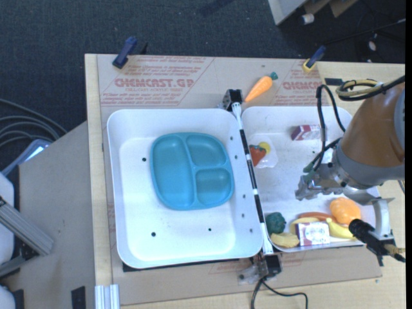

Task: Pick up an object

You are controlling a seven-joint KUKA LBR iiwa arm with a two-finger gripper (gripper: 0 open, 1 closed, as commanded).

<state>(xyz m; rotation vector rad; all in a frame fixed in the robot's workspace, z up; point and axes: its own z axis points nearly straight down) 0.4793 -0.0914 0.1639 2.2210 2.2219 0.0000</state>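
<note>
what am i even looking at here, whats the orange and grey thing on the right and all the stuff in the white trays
One camera looks down at a slant on a bench with two shallow white bins. The grey and orange shape is a robot arm reaching in from the right; its gripper is low over the right bin. I can't tell if it holds anything. The left bin holds a blue divided plate. The right bin holds toy food: a small red box, a banana, a dark green piece, an orange fruit. A toy carrot lies on the bench behind the bins.
</note>
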